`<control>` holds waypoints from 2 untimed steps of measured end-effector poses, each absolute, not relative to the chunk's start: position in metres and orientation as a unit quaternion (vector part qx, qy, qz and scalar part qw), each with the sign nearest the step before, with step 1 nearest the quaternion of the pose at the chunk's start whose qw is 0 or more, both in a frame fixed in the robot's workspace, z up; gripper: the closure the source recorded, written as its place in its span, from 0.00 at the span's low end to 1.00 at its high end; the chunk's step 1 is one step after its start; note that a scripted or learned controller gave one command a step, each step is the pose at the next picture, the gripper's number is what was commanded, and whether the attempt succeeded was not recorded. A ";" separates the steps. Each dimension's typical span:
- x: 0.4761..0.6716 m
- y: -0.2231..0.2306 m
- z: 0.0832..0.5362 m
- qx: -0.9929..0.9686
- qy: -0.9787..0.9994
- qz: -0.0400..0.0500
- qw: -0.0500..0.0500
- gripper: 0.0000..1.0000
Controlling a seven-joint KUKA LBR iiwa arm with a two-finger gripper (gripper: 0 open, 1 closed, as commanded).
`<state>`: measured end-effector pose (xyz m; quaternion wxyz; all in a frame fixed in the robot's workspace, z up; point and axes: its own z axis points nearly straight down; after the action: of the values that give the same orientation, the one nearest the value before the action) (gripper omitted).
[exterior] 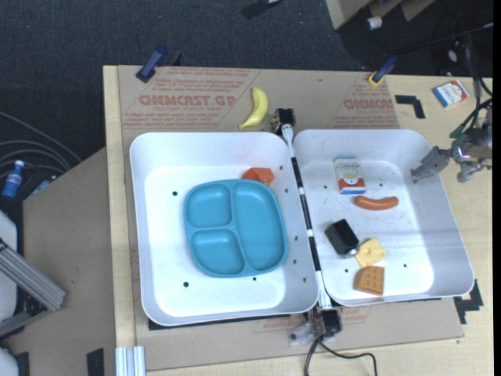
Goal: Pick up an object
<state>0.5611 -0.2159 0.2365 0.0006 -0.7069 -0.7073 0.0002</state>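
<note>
Claw (445,163): metal-grey, at the far right of the view, entering from the right edge. One grey finger (429,164) points left and slightly downward; a second short part sits just right of it, near the edge. Nothing is seen between the fingers. Wrist and arm: mostly cut off by the right edge; thin cables run up from the claw body.

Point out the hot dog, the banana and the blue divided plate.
hot dog (376,202), camera view, middle of the sausage.
banana (256,108), camera view, middle of its curve.
blue divided plate (234,227), camera view, on the ridges where the compartments meet.
</note>
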 end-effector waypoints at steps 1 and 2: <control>0.550 -0.193 0.085 -0.707 -0.707 0.000 0.000 0.00; 0.610 -0.134 0.085 -0.707 -0.708 -0.001 0.000 0.00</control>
<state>0.6095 -0.1344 0.0848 0.0000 -0.7067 -0.7075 -0.0006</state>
